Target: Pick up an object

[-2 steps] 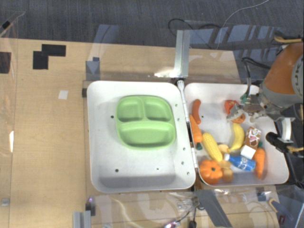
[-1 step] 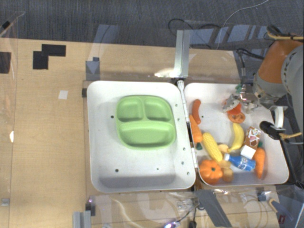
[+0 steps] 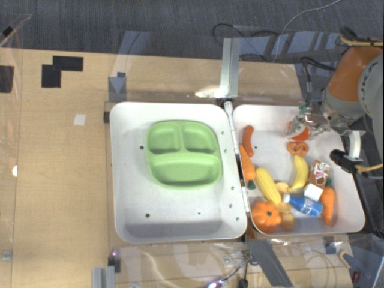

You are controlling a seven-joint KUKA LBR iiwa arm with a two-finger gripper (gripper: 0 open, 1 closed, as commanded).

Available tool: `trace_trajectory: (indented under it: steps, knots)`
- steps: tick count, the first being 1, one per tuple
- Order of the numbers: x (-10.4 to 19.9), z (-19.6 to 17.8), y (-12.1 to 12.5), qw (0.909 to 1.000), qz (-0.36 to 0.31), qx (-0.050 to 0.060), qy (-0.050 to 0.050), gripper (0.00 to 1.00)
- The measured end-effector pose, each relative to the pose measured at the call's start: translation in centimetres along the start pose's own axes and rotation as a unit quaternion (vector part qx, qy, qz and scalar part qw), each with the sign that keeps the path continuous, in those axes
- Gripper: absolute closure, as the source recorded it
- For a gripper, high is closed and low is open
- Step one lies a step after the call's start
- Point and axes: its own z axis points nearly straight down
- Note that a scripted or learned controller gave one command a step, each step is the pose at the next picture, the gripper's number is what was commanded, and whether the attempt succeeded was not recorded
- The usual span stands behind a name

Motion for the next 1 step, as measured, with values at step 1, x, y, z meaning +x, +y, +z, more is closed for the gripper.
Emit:
trace_trajectory:
  steps: [1]
  knots:
    - [7.27,-8.73,1.90,0.9988,-0.048,0.003,0.002,1.00]
